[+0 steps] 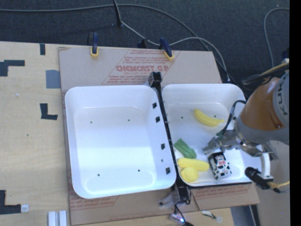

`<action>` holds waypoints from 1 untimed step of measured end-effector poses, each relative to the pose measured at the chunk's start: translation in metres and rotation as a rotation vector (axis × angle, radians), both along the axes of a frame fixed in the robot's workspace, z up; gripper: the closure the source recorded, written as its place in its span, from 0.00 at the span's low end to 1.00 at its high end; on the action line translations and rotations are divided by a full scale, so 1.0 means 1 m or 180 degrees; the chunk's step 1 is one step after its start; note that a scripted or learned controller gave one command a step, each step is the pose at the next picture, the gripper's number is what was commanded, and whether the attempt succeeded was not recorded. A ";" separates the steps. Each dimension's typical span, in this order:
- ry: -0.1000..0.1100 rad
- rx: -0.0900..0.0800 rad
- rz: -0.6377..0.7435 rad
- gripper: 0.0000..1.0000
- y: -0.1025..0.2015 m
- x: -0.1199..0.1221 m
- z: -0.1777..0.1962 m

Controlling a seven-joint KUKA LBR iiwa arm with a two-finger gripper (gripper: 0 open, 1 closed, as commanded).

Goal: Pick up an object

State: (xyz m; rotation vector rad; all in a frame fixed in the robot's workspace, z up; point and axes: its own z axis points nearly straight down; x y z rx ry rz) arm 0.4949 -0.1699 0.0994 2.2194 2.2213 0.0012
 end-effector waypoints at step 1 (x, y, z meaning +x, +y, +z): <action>-0.0009 -0.0002 -0.0001 1.00 -0.001 -0.001 0.062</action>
